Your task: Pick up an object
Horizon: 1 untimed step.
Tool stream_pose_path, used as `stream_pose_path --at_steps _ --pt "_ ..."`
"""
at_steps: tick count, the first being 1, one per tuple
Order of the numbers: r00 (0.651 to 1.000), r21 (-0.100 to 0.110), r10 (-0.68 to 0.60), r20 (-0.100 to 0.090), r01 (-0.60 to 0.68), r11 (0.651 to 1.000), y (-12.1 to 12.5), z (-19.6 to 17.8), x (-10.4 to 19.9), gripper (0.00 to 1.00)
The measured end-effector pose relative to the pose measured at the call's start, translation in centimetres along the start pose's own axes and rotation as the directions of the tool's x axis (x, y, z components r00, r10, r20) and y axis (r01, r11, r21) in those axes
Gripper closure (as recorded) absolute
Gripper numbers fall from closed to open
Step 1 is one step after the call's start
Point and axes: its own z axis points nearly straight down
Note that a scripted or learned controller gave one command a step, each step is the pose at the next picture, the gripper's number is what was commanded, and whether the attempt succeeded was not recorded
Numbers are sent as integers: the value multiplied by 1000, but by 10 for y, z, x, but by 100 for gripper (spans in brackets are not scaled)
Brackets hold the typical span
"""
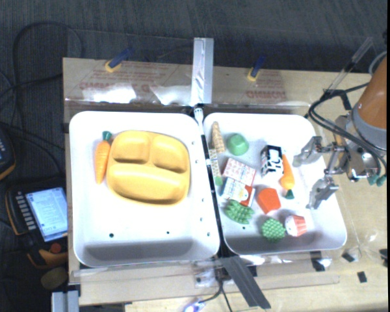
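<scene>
My gripper (314, 173) hovers over the right edge of the right bin (325, 236), its two grey fingers (305, 153) spread apart, open, with nothing between them. Just left of it lie a small orange carrot (286, 175) and a black-and-white toy cow (271, 160). Further left are an orange block (268, 200), a printed box (237, 177), a green round piece (237, 143) and a corn cob (216, 142). Near the front lie a broccoli piece (237, 210), a green bumpy ball (272, 228) and a red-and-white piece (294, 225).
The left bin (91, 239) holds a big yellow divided tray (148, 166) and a carrot (102, 160) at its left side. A raised divider (210, 194) runs between the bins. Black cables (328, 109) hang by the arm at the right.
</scene>
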Motion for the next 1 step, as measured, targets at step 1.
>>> stream_pose_path --at_steps 1 --pt "999 0 -54 -2 54 999 10 179 -43 0"
